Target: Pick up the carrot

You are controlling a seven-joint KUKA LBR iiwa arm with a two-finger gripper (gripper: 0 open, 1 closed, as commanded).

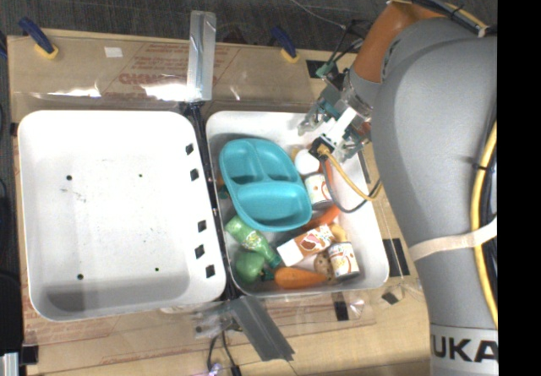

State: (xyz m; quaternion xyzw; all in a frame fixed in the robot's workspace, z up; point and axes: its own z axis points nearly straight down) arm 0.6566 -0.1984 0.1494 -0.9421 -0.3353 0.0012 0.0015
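The carrot [297, 278] lies on its side at the front of the right bin [254, 122], between a green vegetable [249, 264] and a small can [342, 260]. A second orange piece [326, 215] slants beside the teal plate [262, 184]. My gripper [319, 122] hangs over the bin's far right corner, well apart from the carrot, with nothing visibly in it.
The teal divided plate fills the middle of the right bin. Around it lie a white round item [306, 163], a red-and-white can [317, 188], a small box [311, 241] and another green item [243, 233]. The left bin [101, 205] stands alongside.
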